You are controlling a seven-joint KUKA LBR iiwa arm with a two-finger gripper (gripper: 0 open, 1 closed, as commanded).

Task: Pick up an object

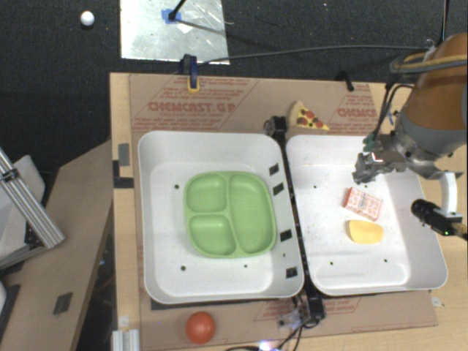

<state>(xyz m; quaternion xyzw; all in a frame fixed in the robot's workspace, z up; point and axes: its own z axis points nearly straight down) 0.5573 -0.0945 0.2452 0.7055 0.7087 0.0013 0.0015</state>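
Camera view, looking down at a slant: a small pink-and-white patterned packet (363,203) lies flat on the floor of the right bin (322,269), a little right of that bin's middle. Just below it, close but apart from it, sits a yellow wedge-shaped piece (364,232).

Above and slightly left of the packet, the hand (365,168) hangs over the right bin with its dark fingertips pointing down — whether they are apart or together cannot be told from this angle, and nothing can be seen between them. The grey arm (431,141) comes in from the right, with its orange band (442,86) above the wrist.

The left bin (161,269) holds a light green tray (229,213) with three compartments, lying near its middle. The two bins touch along a shared edge fitted with black clips.

Outside the bins, on the brown cardboard-covered worktop (219,104), a toy pizza slice (308,117) rests just behind the right bin's back-left corner, and a red-orange ball (199,327) sits in front of the left bin — near the lower edge of the picture.
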